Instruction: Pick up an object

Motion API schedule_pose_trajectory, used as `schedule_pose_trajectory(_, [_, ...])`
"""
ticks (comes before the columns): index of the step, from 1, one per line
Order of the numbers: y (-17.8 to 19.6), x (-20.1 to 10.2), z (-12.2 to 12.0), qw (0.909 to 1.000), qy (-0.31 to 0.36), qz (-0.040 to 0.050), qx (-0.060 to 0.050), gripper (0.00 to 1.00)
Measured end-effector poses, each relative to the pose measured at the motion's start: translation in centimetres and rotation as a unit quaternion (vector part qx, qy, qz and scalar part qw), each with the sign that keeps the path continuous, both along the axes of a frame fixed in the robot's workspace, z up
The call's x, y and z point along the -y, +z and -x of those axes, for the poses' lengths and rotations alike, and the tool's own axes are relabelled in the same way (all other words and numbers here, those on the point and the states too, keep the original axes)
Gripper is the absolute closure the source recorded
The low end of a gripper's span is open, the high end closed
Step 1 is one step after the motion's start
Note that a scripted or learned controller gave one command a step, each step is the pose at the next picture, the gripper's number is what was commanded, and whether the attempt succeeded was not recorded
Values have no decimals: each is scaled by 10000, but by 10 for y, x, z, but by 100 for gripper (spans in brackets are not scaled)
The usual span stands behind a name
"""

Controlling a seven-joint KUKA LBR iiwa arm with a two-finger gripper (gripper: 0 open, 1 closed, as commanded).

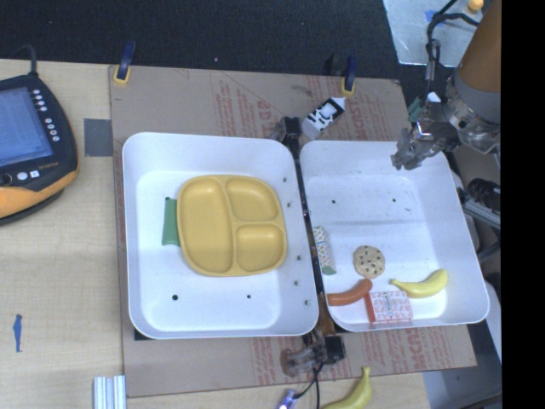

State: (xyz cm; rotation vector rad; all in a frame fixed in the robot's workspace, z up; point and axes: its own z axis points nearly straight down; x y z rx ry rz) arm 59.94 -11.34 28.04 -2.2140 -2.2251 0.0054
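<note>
Single-arm picking scene, seen from above at a slant. The tool [415,153] hangs over the far right corner of the right bin [387,194], at the end of the grey arm with its orange band. Its tip is small and dark against the bin rim, so whether it is open or closed cannot be told; nothing is seen gripped in it.

All candidate objects in this bin lie toward the near edge, well apart from the tool and across a bare stretch of bin floor. Nearest to the tool is the round cookie [369,262], down and slightly left of it. Just beyond, to the right, lies the yellow banana [421,284], its long axis running roughly left to right with the right tip raised, almost directly below the tool in the view. Further left lies the orange sausage [350,294], long axis also near left to right, and touching it a small red-and-white packet [388,306]. A slim wrapped bar [323,250] lies along the bin's left wall.

The left bin [145,228], farther from the tool, holds a yellow divided tray [230,224] with a green strip [170,221] at its left side.

Judgement: no pick is under way yet; the coming move calls for a traverse toward the near edge, then a descent with the tool closing across an object's short axis.
</note>
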Motion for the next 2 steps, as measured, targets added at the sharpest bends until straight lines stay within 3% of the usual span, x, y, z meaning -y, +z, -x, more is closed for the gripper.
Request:
schedule_pose_trajectory(1, [-73,30,92,10000,-4,2,-6,0])
schedule_pose_trajectory(2, [-189,-10,37,10000,12,2,-2,0])
